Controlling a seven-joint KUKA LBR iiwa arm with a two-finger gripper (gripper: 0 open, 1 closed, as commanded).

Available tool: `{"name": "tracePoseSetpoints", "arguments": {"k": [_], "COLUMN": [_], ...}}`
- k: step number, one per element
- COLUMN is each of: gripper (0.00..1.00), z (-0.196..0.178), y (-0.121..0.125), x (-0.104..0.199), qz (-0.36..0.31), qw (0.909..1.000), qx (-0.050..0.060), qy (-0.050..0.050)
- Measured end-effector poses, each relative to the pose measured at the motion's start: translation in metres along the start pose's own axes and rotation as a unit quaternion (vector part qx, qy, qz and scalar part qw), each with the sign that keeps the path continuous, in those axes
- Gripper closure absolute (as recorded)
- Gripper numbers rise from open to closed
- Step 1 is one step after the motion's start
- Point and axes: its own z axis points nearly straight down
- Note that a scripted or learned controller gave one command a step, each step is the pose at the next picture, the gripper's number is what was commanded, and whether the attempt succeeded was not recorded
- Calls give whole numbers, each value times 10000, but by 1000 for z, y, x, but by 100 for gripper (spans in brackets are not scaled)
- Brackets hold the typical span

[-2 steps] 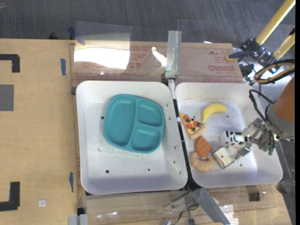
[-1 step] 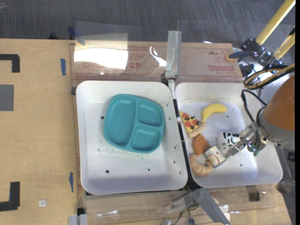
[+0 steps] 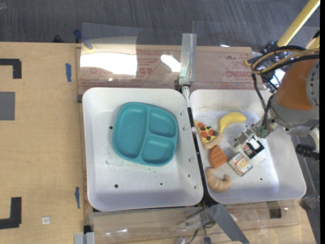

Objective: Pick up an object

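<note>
Right now the arm is reaching in from the right of the frame, with the gripper [image 3: 246, 138] hanging low over the right bin [image 3: 289, 187], just above a small black and white packet [image 3: 253, 149]. Whether the claw is released or clenched I cannot tell from here. The pieces are lying crowded, so I'm thinking it could be nudging the packet or the little box [image 3: 240, 163] aside instead of catching either, or closing on an edge and slipping. That bin is also holding a banana [image 3: 231, 120], a pizza slice [image 3: 205, 133], an orange biscuit [image 3: 217, 157] and a croissant [image 3: 218, 181]. The left bin [image 3: 96, 187] is carrying a teal divided plate [image 3: 144, 133], sitting bare
</note>
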Motion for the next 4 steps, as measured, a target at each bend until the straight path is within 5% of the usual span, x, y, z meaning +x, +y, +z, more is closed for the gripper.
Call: {"name": "tracePoseSetpoints", "arguments": {"k": [1, 2, 3, 4], "gripper": [0, 0, 0, 100], "z": [-1, -2, -1, -11], "y": [-21, -51, -10, -9], "x": [58, 106, 81, 81], "qz": [1261, 3147, 5027, 5016], "qw": [9920, 9492, 8644, 8651], "qx": [0, -17, 7, 5], "qy": [9, -5, 2, -3]}}
